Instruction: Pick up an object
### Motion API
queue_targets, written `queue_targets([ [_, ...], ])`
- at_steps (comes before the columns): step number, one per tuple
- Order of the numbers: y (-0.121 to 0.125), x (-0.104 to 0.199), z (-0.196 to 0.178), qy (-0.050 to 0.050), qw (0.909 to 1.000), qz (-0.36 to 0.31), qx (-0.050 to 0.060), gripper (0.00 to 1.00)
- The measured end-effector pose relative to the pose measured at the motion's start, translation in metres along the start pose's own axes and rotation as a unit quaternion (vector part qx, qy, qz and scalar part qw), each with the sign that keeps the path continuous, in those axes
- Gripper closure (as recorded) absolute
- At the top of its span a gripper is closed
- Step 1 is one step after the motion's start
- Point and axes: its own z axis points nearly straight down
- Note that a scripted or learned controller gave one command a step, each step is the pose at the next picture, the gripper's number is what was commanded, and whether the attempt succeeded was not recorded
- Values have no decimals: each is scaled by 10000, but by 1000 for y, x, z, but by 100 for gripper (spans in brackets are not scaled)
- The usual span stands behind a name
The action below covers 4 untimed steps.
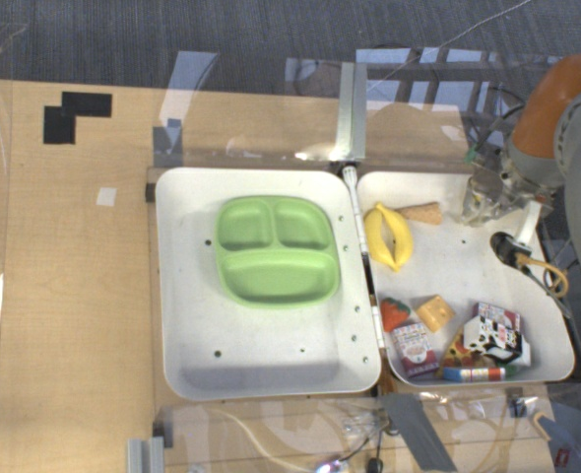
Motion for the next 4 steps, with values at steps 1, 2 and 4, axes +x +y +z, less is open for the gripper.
queue_targets([
  [1,-3,29,11,-6,9758,2185,20,100],
  [2,-40,41,-86,-27,9190,3942,41,100],
  [4,-21,36,-7,-32,8922,4516,49,100],
])
